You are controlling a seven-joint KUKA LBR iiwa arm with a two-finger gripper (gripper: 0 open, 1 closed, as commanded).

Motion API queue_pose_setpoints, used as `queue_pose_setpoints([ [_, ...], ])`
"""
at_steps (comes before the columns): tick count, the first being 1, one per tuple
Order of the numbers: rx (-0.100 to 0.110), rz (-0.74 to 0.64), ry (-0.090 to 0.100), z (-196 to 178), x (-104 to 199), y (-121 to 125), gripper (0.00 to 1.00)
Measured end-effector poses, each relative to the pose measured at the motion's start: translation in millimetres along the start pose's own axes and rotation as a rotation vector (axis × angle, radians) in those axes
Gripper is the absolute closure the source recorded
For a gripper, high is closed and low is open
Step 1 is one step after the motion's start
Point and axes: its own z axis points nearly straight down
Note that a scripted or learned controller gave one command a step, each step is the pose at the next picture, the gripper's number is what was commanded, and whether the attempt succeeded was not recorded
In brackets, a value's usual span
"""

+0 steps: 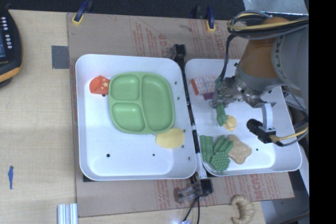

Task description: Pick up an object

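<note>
Across the centre of the frame, a brown board (131, 39) carries two shallow white bins side by side. The left bin (92, 160) holds a green three-compartment tray (142, 102) at its middle, a red object with a yellow star (98, 85) touching the tray's upper-left edge, and a pale yellow piece (170, 138) just below the tray's lower-right corner.

At the right of the frame, the grey arm (273, 60) with its orange band extends over the right bin (286, 162). The gripper (223, 98) sits over the upper-left part of this bin; whether it is open or closed, and whether it holds anything, cannot be determined from this angle.

Directly below the gripper, a thin green piece (221, 114) touches a small yellow object (230, 123). A red-and-white item (202, 85) lies to the left of the gripper, near the bin's upper-left corner. A cluster of green vegetables (215, 149) occupies the bin's lower-left area, with a tan cracker-shaped item (240, 150) touching it on the right.
</note>
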Motion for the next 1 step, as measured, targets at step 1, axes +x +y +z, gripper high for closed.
queue_pose_setpoints([
  [1, -0.011, -0.006, 0.004, -95.7, 69.6, 13.3, 1.00],
])
